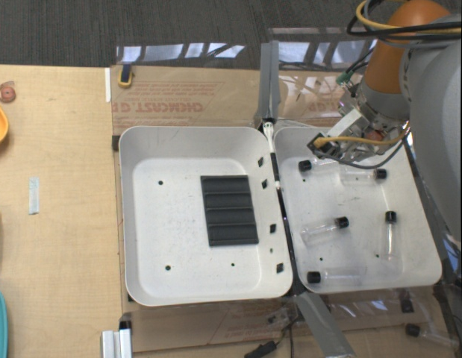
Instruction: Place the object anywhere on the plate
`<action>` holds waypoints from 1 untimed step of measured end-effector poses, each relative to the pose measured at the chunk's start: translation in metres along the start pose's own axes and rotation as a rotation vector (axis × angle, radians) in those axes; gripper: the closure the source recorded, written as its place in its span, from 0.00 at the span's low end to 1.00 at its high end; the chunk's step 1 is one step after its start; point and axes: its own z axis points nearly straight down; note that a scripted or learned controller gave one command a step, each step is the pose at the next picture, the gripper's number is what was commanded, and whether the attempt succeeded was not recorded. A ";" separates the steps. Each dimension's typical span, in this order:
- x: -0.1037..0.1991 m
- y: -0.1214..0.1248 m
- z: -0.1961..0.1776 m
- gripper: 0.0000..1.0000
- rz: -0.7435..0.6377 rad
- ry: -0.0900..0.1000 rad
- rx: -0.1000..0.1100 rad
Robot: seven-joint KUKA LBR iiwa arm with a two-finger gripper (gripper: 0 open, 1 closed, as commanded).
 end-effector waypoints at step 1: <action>0.024 -0.063 0.000 1.00 -0.070 0.001 0.001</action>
